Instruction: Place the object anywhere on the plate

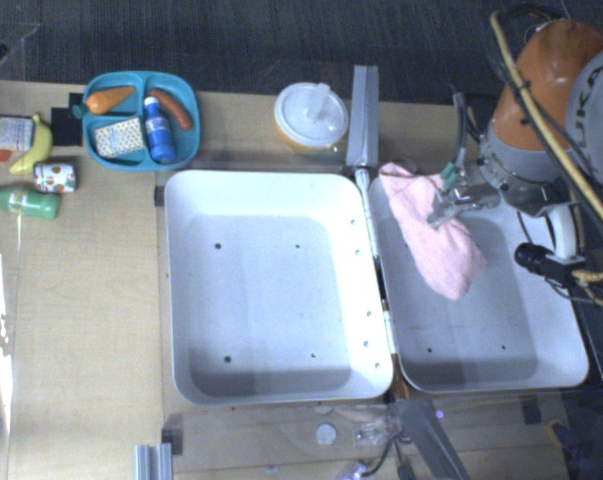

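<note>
The right bin (pixel 541 368) carries the pink cloth (pixel 436 243) along its far left corner, one end draped over the rim. The gripper (pixel 451 200) sits on the cloth's right edge, jaws apparently pinching a fold. Judging by this, the grasp is just being made; lifting and carrying to the divided blue plate (pixel 186 118) on the bench's far left remain. The cloth looks soft, rumpled, and elongated.

We look down from one fixed camera above the bench (pixel 81 318), tilted at a slant, far enough back to take in both white bins: the left bin (pixel 271 193) near the middle, the right bin (pixel 501 363) toward our right edge. Dark floor (pixel 231 18) runs beyond the bench's far edge.
</note>
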Robot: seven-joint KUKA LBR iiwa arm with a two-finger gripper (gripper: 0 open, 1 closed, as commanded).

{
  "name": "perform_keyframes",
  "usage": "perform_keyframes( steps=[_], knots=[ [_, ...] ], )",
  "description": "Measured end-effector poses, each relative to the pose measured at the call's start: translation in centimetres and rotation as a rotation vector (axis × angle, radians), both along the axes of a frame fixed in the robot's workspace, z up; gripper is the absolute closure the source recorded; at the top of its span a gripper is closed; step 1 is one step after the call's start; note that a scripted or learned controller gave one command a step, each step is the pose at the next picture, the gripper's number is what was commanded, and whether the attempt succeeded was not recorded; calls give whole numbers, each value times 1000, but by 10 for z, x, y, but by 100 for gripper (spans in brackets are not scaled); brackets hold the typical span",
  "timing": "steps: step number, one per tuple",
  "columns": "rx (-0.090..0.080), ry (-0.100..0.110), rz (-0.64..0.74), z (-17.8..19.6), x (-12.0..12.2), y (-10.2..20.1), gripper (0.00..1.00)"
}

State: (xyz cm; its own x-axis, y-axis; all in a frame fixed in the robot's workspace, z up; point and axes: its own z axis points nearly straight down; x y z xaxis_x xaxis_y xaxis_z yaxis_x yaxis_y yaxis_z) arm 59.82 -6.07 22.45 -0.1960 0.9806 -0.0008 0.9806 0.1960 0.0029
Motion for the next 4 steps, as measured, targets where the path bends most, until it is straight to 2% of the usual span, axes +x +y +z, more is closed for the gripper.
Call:
perform_keyframes(
  steps=[2, 3, 4],
  knots=[
    [-1, 0, 807, 15, -41, 95, 100],
    [-2, -2, 1209, 0, -54, 141, 100],
    [-2, -1, 1372, 0, -71, 189, 100]
  ],
)
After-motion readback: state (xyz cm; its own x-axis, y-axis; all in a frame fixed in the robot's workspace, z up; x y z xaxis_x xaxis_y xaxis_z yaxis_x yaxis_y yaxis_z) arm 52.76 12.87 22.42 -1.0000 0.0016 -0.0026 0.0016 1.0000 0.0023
